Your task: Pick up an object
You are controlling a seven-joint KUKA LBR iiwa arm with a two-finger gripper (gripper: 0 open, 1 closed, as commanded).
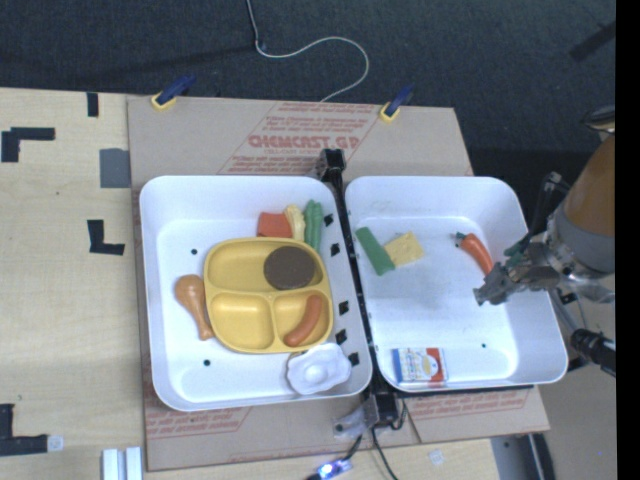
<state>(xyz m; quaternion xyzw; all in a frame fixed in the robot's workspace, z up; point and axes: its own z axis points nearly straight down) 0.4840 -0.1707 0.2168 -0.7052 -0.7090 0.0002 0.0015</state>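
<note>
Pick not done yet. Gripper point(494, 292) is hovering low inside the right bin point(455, 193), just below the carrot point(476, 251). Can't tell the finger state, nothing visibly held. Carrot is lying on the bin floor; descent, grasp and lift are all pending.

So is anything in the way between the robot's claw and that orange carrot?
Nothing visible blocks it. The gripper hangs in the right bin, and the carrot lies just beyond it, with bare bin floor between them.
</note>
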